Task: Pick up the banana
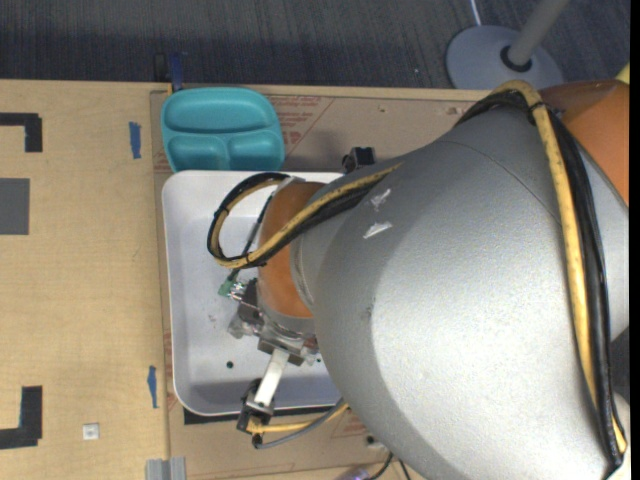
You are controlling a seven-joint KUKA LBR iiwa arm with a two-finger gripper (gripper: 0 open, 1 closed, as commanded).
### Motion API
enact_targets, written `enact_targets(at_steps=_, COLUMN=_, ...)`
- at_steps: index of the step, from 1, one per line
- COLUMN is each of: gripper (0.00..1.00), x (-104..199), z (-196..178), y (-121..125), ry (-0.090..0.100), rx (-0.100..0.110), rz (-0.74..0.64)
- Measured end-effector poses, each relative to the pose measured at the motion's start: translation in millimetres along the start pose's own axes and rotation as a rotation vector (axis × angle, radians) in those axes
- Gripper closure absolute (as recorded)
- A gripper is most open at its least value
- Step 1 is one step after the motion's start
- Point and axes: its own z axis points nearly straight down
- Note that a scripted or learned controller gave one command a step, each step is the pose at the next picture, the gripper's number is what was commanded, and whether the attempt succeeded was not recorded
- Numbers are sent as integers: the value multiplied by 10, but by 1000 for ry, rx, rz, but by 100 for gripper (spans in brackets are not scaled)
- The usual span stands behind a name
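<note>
Arm [450, 298]: grey casing, very close to the camera. It reaches in from the right and covers the right half of the view and much of the white bin.
Bench [80, 288]: pale brown board. Its bare left part carries black corner marks, a grey square and short strips of blue tape [135, 140].
Floor [250, 18]: dark carpet beyond the bench's far edge.
White bin [195, 318]: shallow, with rounded corners. Its left wall, near-left corner and a strip of its floor are open to view. The rest lies under the arm.
Teal tray [222, 128]: divided into compartments, just beyond the bin's far rim at the left. Whether it touches the rim I cannot tell.
Stand [495, 58]: round grey base on the floor at the far right, with a grey pole slanting up from it.
Orange band [280, 268]: wraps the arm above the wrist, over the middle of the bin.
Cable [225, 223]: yellow and black. It runs along the casing and loops out over the bin's far-left part.
Hand [262, 336]: low over the near part of the bin, mostly hidden beneath the wrist. I cannot tell whether it is open or closed, or whether it has hold of anything.
Banana: I cannot tell where it lies.
Black thing [357, 156]: small, on the bench just past the bin's far rim, beside the arm's edge.
</note>
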Motion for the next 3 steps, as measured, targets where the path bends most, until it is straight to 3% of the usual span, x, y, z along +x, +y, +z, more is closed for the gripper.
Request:
enact_targets(at_steps=1, gripper=0, x=199, z=-2, y=166, ry=3, rx=0, rz=675)
enact_targets(at_steps=2, gripper=100, x=208, z=-108, y=176, ry=6, rx=-2, rz=676)
enact_targets(at_steps=3, gripper=100, x=89, z=-1111, y=-43, ry=1, rx=-1, rz=660)
